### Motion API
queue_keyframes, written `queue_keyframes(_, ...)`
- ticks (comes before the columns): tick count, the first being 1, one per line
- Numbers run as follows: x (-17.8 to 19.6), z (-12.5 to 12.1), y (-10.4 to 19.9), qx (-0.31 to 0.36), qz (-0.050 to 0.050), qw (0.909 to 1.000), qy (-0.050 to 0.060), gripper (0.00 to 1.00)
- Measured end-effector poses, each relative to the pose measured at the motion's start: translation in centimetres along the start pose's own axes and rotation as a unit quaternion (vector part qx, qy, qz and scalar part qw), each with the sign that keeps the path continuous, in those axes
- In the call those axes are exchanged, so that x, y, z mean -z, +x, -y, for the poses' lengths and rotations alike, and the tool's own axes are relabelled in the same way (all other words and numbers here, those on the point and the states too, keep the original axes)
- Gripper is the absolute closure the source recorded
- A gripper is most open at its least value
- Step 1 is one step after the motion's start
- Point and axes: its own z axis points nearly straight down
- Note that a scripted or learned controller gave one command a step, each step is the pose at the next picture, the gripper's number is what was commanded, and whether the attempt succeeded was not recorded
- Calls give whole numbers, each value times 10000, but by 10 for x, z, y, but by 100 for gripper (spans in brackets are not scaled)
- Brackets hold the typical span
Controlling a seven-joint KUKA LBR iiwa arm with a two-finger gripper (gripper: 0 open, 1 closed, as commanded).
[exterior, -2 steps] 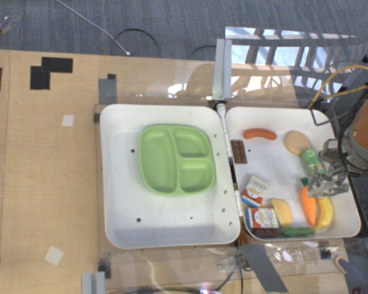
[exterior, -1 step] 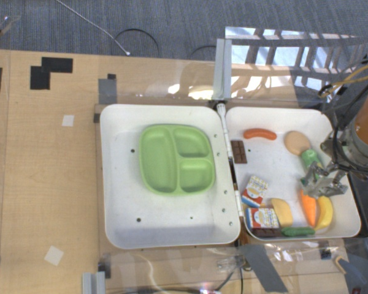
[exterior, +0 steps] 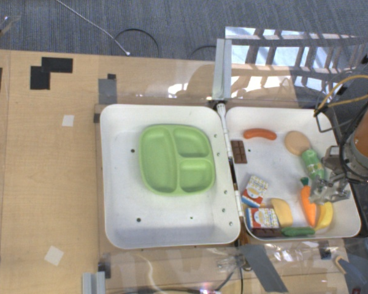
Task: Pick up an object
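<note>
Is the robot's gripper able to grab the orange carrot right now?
Probably yes. The gripper hangs over the right bin, right beside the carrot. The banana crowds one side, but nothing covers the carrot.

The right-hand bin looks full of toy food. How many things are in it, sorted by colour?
Orange or red: 2, sausage and carrot
Green: 2, bottle and bean pod
Yellow: 2, banana and yellow block
Tan: 1, potato
Brown: 1, chocolate bar
Printed packets: 2
Total: 10
</note>
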Motion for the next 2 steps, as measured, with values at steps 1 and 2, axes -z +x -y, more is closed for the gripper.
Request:
queue_keyframes(1,82,-18,-76,-515,26,9987,62,100)
queue_keyframes(2,13,-39,-30,564,-2,9984,9,100)
